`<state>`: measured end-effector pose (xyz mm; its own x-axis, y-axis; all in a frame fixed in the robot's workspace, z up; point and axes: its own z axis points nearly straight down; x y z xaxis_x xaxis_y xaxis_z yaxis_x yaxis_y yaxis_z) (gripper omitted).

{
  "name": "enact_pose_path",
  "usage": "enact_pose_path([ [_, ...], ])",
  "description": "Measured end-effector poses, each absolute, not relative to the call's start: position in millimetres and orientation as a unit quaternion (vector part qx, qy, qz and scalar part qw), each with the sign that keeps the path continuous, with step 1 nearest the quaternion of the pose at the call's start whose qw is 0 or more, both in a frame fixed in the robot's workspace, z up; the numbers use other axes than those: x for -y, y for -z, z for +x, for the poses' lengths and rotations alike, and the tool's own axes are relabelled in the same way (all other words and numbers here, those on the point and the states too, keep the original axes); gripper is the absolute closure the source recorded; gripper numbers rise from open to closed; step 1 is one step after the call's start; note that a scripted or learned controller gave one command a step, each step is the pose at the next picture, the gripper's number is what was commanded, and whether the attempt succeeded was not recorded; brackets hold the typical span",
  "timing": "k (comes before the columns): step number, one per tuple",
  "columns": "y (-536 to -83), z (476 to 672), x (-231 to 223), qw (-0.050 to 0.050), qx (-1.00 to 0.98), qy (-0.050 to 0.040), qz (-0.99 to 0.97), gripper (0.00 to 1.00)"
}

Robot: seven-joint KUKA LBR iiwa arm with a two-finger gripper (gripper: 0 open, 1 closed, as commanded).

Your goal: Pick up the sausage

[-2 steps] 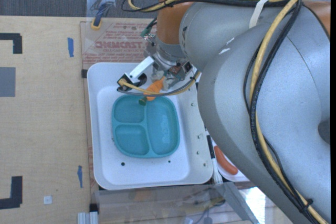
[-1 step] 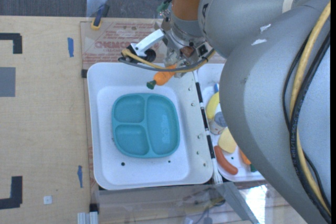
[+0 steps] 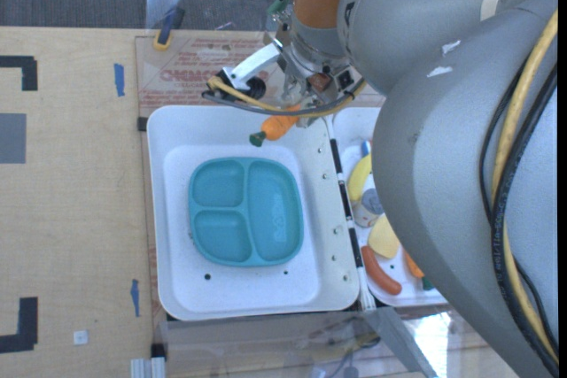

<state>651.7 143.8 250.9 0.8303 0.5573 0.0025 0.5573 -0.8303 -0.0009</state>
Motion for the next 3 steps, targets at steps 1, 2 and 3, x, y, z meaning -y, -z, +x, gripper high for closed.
enact_pose_path([
  [1,-235,651.8,-182,0.000,0.187,0.0004,-0.982,1.00],
  [2,-102,619.8,-172,0.000,0.099,0.0021,-0.995,1.00],
  [3,-94,633.7,-111,0.006,0.226,0.0038,-0.974,1.00],
])
